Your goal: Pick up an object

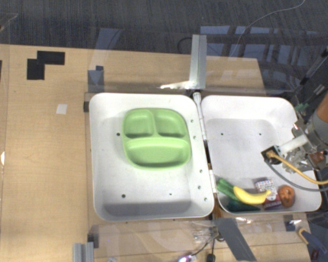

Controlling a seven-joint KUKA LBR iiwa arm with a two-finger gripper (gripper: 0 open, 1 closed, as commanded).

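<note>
Right bin (246,124), near wall: banana (251,195), red fruit (286,196). Pincer (310,156) just above them, grip state indiscernible. Approach step, I'd judge; next, descend squarely onto one.

Robotics lab / test cell, not a home or shop. Signs: plywood bench (38,146) w/ a white bin (98,146) and a second white bin (246,119) side by side in a metal frame, aluminium post (199,59) at the seam, black tape marks (44,63) on the benchtop, grey office-type carpet (126,10) behind w/ a loose cable (273,12) across it, industrial arm (325,116) at the right. Bin contents look like props: green divided plate (156,137), banana (251,195).
</note>
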